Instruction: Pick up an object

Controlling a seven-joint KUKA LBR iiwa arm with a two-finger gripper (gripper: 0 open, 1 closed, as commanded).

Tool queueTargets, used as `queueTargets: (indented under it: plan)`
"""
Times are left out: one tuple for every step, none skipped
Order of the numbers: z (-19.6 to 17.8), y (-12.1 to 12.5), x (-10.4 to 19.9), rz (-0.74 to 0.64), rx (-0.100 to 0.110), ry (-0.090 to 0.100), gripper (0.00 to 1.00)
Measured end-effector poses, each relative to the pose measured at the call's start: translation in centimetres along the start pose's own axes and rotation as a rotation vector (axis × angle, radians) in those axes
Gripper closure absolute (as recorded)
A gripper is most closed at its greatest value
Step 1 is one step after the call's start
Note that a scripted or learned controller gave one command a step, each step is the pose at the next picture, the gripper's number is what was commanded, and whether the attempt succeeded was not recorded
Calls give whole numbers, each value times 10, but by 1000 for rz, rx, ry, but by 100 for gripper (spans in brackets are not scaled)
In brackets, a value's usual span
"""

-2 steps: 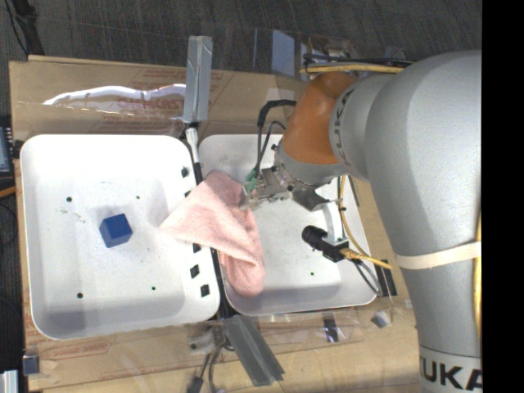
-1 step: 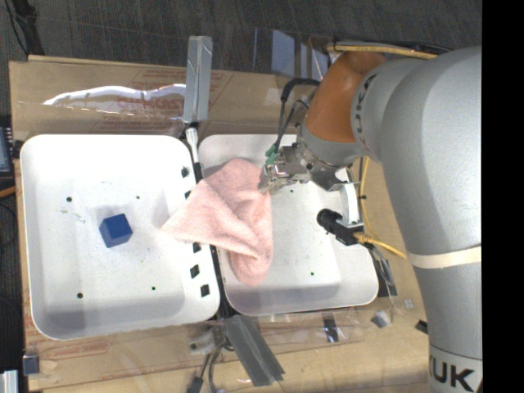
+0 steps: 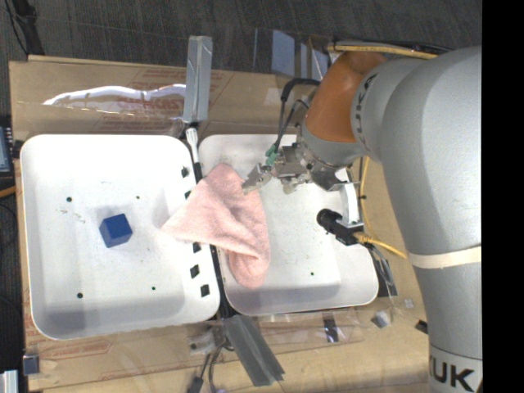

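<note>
Pink cloth [image 3: 228,218] over divider [image 3: 211,293]; blue cube [image 3: 115,229] L bin [image 3: 65,289].

I see the gripper [image 3: 262,175] by a pink cloth [image 3: 233,219] straddling the right bin [image 3: 327,278] and the left bin [image 3: 51,178], which holds a blue cube [image 3: 115,229].

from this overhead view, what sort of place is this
Probably a robotics lab's grasping test bench, not a home or shop. A grey industrial arm reaches over two shallow white bins set side by side, and they hold test props: a pink cloth and a blue cube.
</note>
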State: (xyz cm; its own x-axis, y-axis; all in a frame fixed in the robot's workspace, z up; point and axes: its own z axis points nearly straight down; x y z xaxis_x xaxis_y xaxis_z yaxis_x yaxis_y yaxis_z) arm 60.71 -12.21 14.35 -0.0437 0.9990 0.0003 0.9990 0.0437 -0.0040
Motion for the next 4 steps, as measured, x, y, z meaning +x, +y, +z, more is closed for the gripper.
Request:
queueTargets:
  plan:
    - [52, -7, 11, -113, 1, 1, 0]
    - [43, -6, 12, -116, 3, 2, 100]
    - [43, -6, 12, -116, 3, 1, 0]
    - [51, -6, 18, -227, -1, 1, 0]
